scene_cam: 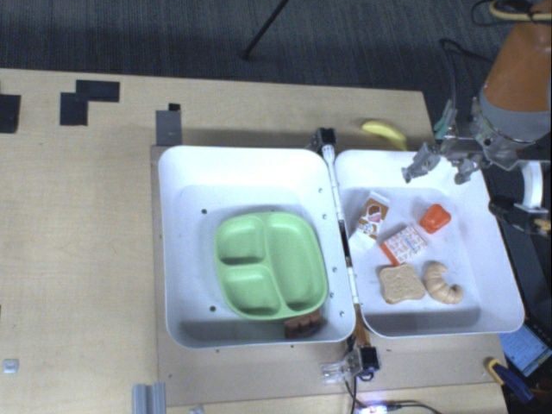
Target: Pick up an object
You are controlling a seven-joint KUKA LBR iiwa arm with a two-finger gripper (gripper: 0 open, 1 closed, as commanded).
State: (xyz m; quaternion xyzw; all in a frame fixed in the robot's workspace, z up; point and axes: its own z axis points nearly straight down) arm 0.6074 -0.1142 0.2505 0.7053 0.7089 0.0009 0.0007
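Spanning most of the view, a pale wooden desk (pixel 78 257) with black marks at its upper left. Holding two shallow white bins side by side: left bin (pixel 185 231), right bin (pixel 492 266), touching along a central seam. Reaching in from the upper right, a grey arm (pixel 509 110) with an orange band (pixel 522 59) above the wrist. Filling the middle of the left bin, a green divided tray (pixel 269 264), with a small brown item (pixel 302 324) just beside its lower edge, too dim to identify. Hovering over the upper rim of the right bin, the end effector (pixel 440 166), fingers spread apart with nothing between them, well apart from the food pieces below. Lying in the right bin near its lower wall, a toast slice (pixel 401 283) touching a croissant (pixel 442 283). Sitting above those, a red-and-white packet (pixel 404 244), a small carton (pixel 373 216) nearer the seam, and an orange block (pixel 435 218) toward the right. Resting on the desk beyond the right bin, a yellow banana (pixel 384 132).
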